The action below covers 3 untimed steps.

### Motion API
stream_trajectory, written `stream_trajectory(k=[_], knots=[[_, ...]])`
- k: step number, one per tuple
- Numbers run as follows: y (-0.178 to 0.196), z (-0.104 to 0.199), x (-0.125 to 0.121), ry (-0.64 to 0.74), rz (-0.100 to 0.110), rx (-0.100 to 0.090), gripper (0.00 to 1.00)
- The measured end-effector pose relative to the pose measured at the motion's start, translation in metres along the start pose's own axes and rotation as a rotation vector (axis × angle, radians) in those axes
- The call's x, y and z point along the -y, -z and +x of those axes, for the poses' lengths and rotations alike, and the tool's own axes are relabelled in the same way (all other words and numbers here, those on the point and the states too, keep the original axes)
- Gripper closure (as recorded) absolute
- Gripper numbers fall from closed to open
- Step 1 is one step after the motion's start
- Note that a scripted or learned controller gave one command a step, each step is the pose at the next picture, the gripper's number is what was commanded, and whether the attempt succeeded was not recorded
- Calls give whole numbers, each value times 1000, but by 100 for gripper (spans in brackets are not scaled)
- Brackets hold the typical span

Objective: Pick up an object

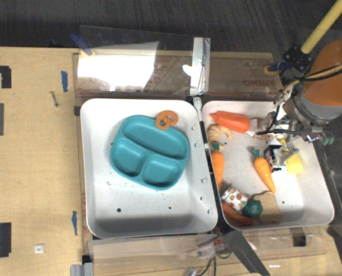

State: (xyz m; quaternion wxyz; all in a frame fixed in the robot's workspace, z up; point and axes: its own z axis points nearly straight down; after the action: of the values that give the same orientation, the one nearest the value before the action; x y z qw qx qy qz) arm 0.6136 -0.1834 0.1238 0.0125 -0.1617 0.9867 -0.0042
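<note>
Over the right bin (pixel 323 203) the grey arm with its orange band (pixel 330 76) reaches down from the far right, and its claw (pixel 277 151) sits low among the toys near the bin's right side; whether the claw is spread or pressed together I cannot tell, as wires and small parts clutter the tip. Just beside the claw lie a small carrot (pixel 263 173), pointing near-right, and a yellow piece (pixel 295 164) to its right. Farther off, by the far wall of that bin, rests an orange-red oblong toy (pixel 231 120), with a pale shell-like piece (pixel 219 133) next to it on the left. A second carrot (pixel 217 164) lies along the bin's left wall. At the near edge sit a white patterned piece (pixel 235 198), a dark green piece (pixel 253 207) and a brown one (pixel 268 204), all close together. On the left, the other white bin (pixel 96 154) holds a teal divided tray (pixel 149 149), with a small orange pretzel-like piece (pixel 167 119) touching its far rim. Both bins stand on the desk (pixel 30 154), side by side
</note>
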Motion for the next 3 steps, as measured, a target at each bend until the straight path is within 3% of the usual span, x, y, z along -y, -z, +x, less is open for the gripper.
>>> stream_trajectory(k=[1,2,3], knots=[[-32,73,-77,-64,-9,-13,0],[94,100,-10,-172,1,-9,0],[-7,81,13,-152,8,6,0]])
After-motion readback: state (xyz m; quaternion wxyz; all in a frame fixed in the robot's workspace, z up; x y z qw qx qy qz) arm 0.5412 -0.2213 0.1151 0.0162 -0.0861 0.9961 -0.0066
